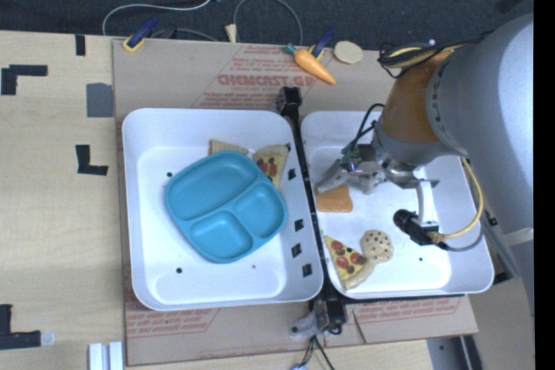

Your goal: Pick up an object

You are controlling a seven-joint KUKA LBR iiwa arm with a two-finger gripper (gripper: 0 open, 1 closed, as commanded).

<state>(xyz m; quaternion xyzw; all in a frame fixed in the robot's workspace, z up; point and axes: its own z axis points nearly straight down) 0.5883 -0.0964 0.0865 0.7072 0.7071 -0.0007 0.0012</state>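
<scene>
My gripper (345,177) hangs low in the right bin (460,273), near its left wall. An orange wedge (335,201) lies directly below it, touching or nearly touching its tip. A pizza slice (347,260) and a speckled cookie (376,244) lie toward the front of the same bin. The grey arm with its orange band (416,104) covers the bin's back right part. In the left bin (147,273) sits a blue divided plate (226,205), with a second pizza slice (271,160) and a tan piece (227,148) tucked behind it.
A toy carrot (314,65) and a beige disc (349,52) lie on the cardboard behind the bins. A black divider (299,186) runs between the bins. Cables loop at the back and along the right bin's right side.
</scene>
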